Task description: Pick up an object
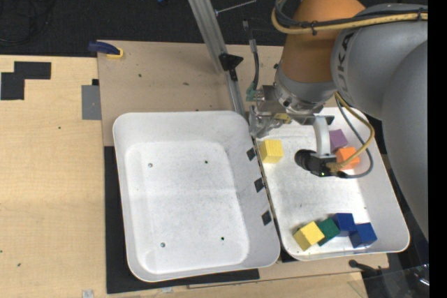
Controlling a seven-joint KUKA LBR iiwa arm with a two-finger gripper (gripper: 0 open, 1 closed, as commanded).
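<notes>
A yellow cube [271,150] lies at the upper left of the right bin [391,237], close to the divide between the two bins. My gripper [261,121] hangs just above and slightly left of that cube, under the orange wrist band; the cube looks to be resting on the bin floor, apart from it. A purple block [337,137] and an orange block [350,160] sit near the right bin's upper right. Along the bin's front lie a second yellow block [307,235], a green block [328,228] and two blue blocks [354,229].
The left bin [140,143] is beside the right one, with black clips along the shared rim. A slanted aluminium rail [209,24] rises behind the gripper. The big grey arm covers the upper right of the view.
</notes>
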